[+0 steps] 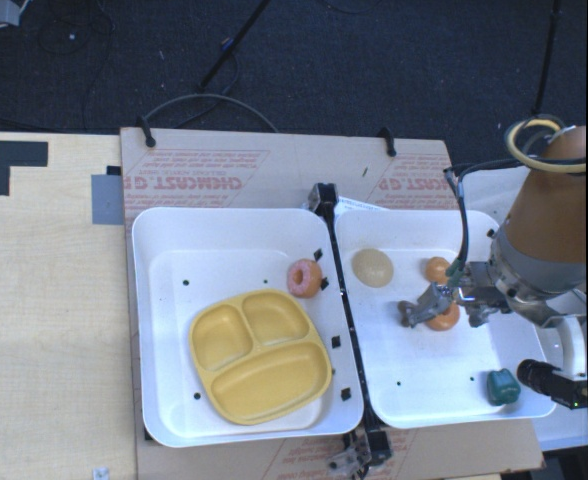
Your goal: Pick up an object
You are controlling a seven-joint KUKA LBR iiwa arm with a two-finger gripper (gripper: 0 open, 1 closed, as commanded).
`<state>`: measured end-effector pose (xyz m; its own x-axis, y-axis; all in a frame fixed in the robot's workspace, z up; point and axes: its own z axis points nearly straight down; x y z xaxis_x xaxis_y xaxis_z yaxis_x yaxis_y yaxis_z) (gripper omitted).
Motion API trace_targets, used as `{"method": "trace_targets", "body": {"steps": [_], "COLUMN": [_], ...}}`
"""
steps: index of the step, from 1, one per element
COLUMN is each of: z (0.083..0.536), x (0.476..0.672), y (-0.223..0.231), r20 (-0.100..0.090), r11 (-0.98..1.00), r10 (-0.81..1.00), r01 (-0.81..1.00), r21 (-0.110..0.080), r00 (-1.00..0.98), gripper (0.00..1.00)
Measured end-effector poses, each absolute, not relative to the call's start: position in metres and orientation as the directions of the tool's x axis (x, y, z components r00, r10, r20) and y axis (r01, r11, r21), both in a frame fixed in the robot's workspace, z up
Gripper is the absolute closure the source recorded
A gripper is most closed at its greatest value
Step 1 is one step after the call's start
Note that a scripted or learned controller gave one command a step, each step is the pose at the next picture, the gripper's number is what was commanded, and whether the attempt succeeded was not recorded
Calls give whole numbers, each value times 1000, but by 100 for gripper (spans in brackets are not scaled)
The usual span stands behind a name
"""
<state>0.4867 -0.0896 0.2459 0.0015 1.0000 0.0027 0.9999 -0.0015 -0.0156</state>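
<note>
My gripper [421,311] hangs low over the middle of the right bin [414,398]. An orange object [444,318] lies right against it, partly covered by the grey gripper body. A second small orange piece [435,267] lies just behind it. To the left of that rests a pale beige round object [372,267]. In the bin's front right corner sits a teal object [502,386].
The left bin [164,268] holds a yellow divided plate [262,356] and a pink doughnut-shaped ring [304,278] by the divider. A black bar [342,308] runs between the bins. The arm's orange band [552,208] looms over the right bin's right side.
</note>
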Motion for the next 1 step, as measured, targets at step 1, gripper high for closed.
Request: {"method": "trace_targets", "body": {"steps": [1], "z": [251], "x": [489], "y": [-90], "r20": [1], "r11": [0], "r10": [1000], "r01": [1000], "r21": [-5], "r00": [0], "gripper": [0]}}
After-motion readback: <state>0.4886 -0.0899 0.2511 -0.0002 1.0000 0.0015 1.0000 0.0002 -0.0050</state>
